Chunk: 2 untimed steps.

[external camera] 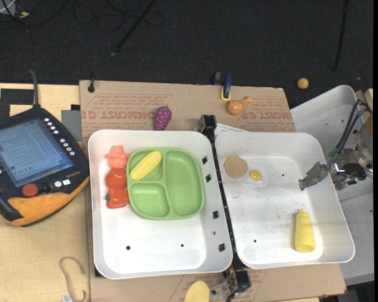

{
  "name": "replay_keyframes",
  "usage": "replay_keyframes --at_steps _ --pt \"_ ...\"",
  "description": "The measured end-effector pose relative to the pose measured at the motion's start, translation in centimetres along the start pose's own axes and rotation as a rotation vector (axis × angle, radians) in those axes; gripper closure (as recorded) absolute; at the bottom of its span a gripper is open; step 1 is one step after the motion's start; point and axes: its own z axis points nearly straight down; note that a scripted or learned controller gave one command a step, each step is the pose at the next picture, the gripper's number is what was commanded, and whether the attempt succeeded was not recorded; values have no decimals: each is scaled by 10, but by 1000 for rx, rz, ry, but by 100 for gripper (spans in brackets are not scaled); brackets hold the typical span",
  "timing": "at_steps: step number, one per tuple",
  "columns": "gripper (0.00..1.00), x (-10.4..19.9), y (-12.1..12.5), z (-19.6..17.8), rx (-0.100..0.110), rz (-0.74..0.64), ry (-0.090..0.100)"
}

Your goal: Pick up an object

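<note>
The right bin (327, 244) holds a yellow squeeze bottle (303, 231) near its front right corner. A tan round disc (235, 167) and a small yellow piece (256, 175) lie near its back left. My gripper (313, 175) hangs low over the right side of this bin, above and behind the bottle and apart from it. Nothing shows in its grasp. The left bin (151, 250) carries a green divided plate (176, 194) with a yellow corn cob (144, 164) in it. A red and orange toy (116, 177) lies beside the plate.
A purple grape bunch (162, 117) and an orange gourd-like toy (237, 105) lie on the cardboard behind the bins. A yellow toy (197, 291) sits in front of them. A teach pendant (25, 162) rests on the bench at the left. An orange ball (302, 83) lies far back.
</note>
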Motion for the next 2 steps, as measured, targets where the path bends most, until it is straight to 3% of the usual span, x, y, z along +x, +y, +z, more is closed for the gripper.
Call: replay_keyframes --at_steps 1,2 --pt "0 0 2 -6 -11 -2 -3" --pt "0 4 -4 55 -6 -4 -1"
